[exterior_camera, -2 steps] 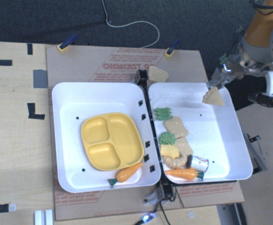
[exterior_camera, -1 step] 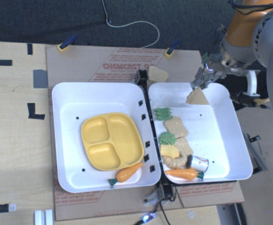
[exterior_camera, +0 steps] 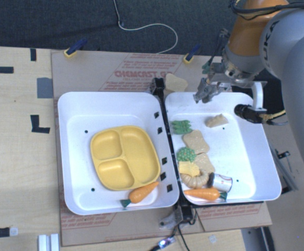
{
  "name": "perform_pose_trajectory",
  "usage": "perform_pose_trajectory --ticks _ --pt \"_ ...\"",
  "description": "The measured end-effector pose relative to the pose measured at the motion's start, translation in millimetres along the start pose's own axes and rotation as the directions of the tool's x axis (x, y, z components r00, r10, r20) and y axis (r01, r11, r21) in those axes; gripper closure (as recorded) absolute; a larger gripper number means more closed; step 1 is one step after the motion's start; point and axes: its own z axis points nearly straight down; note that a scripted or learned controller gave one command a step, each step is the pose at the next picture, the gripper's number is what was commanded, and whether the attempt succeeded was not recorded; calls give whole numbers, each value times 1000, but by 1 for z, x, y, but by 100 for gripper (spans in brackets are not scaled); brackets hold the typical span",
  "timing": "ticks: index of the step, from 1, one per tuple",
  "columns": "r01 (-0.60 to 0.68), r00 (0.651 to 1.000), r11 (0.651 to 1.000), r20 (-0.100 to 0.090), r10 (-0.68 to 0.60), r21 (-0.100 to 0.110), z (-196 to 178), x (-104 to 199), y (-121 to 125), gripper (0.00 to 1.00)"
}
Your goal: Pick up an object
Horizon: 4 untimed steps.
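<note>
Hovering over the far rim of the right bin (exterior_camera: 256,156), my hand (exterior_camera: 207,93) is carrying nothing that I can see; the fingertips are pointing down, and whether they are parted or closed I cannot tell from this slant.

Nearest to me, the pale tan piece (exterior_camera: 217,121) is lying alone on bare white floor in the far part of the bin. It is looking like the easiest pick, but it is low and lumpy, so I am judging that the tips could skate over it or nudge it aside. It has open floor all round, well apart from the walls.

The rest is crowding against the divider between the bins: a green leafy piece (exterior_camera: 181,126), a tan slice (exterior_camera: 196,141), a second green piece (exterior_camera: 186,154), a yellow piece (exterior_camera: 189,169), a ridged beige piece (exterior_camera: 193,181), a small can (exterior_camera: 221,182) and an orange carrot (exterior_camera: 203,194) at the near wall. Reaching there, I am risking pinching two at once, or striking the wall.

The left bin (exterior_camera: 71,140) is holding a yellow divided plate (exterior_camera: 125,157) and another carrot (exterior_camera: 142,192) tucked under the plate's near edge, which leaves little room for fingers.
</note>
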Motion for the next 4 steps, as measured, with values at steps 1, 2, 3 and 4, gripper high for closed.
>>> perform_pose_trajectory --ticks 1,2,3,4 --pt "0 1000 1000 -1 0 -2 -10 47 -9 100" --pt "-2 1000 1000 0 2 0 -15 75 -26 100" --pt "-4 1000 1000 2 4 0 -1 70 -18 100" --pt "-3 1000 1000 0 3 -1 -7 88 -22 100"
